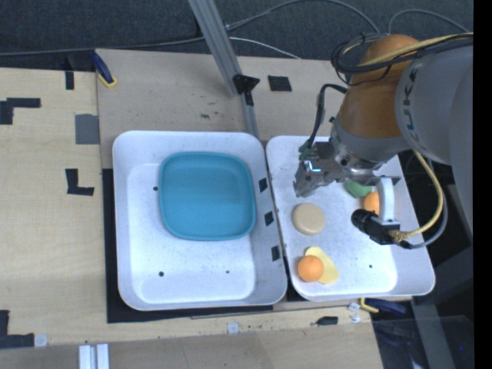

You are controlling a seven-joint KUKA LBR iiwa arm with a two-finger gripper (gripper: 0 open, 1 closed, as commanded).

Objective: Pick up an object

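My arm [419, 91] is the biggest thing here, grey with its orange band, coming in from the right and bending down over the right bin [415, 279]. Below it lies the pale wooden bench [46, 229], marked with dark tape patches, and a slanted metal rail [219, 37] crosses its top edge toward the gap between the bins.

The left bin [138, 283] is a shallow white tray that holds a blue square plate [206, 194], lying flat and filling most of its upper half. The right bin sits just beside it, their rims nearly touching.

My gripper [307, 181] hangs over the upper left part of the right bin, pointing down. It is dark against the white floor, and I cannot tell whether my jaws are spread or pressed together; nothing shows between them.

The things to pick all lie in the right bin. A beige round disc [310, 219] rests just below my gripper, apart from it. Nearer the front rim sits an orange ball [309, 268], touching a pale yellow piece [326, 267] on its right. By the far right, partly hidden under my wrist, I see a green object [356, 188] and a small orange object [371, 202] close together, next to a black fitting with a yellow cable [430, 210].
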